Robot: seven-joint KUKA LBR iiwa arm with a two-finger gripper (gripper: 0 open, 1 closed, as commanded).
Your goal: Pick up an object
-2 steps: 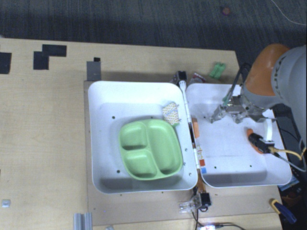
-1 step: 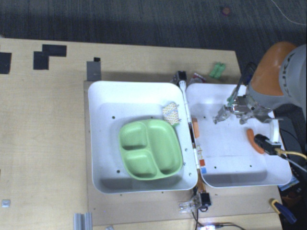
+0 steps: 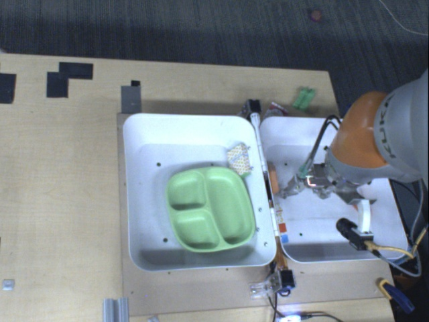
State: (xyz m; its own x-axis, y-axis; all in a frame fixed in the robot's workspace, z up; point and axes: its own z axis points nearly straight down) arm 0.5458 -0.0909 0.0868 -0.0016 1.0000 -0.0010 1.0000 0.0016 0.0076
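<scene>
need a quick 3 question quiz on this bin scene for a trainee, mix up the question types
1. True or false: the green divided tray lies in the right bin.
2. How many compartments does the tray have? A) two B) three C) five
3. Fill in: the small patterned object lies at the tray's upper ____ corner as the camera sees it.

Key
1. False: the tray lies in the left bin; the arm with its orange band is over the right bin.
2. B
3. right
</scene>
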